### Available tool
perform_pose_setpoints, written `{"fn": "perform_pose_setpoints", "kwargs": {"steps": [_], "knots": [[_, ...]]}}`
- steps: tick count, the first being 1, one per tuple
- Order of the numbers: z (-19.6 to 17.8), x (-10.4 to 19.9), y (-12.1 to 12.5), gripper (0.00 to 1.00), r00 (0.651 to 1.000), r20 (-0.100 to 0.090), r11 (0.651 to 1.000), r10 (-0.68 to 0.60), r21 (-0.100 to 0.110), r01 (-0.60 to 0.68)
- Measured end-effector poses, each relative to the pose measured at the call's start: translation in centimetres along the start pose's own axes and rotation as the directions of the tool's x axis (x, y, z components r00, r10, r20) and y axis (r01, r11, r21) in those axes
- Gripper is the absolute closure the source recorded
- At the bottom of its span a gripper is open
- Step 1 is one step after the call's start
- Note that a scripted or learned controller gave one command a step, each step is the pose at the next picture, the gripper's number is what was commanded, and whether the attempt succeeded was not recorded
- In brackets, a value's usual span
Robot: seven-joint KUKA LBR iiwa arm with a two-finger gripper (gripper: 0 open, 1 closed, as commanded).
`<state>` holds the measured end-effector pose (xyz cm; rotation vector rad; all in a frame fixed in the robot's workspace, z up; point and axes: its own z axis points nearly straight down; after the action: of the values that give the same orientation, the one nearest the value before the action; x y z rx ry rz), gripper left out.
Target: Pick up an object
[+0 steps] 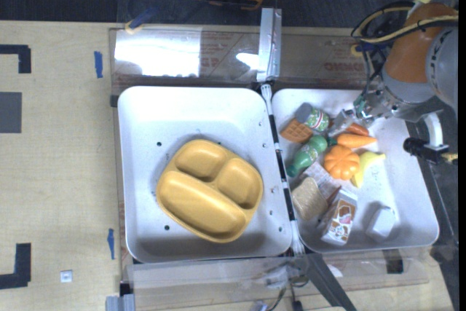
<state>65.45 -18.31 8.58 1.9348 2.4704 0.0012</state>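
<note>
Gripper (362, 107) — right bin's (422, 226) far edge

We see two white bins (138, 156) on a pale wooden bench (58, 156) marked with black corner brackets and bits of blue tape. In the left one lies a mustard-yellow divided tray (210, 189). The right one holds a bright jumble — an orange toy pumpkin (342, 162), a yellow banana (369, 160), a green bottle (306, 154), an orange carrot (355, 132), a tan waffle-patterned piece (295, 130), a brown-and-white printed carton (339, 218) and a pale grey block (379, 221). The arm (426, 62) shows grey with an orange band.
</note>
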Motion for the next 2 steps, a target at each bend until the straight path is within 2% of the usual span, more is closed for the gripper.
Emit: {"fn": "perform_pose_setpoints", "kwargs": {"steps": [1,2], "knots": [[-0.82,0.10,0.11,1.00,1.000,0.002,1.000,-0.004,0.001,0.004],[-0.86,0.10,0.16,0.00,1.000,0.002,1.000,-0.004,-0.001,0.004]]}}
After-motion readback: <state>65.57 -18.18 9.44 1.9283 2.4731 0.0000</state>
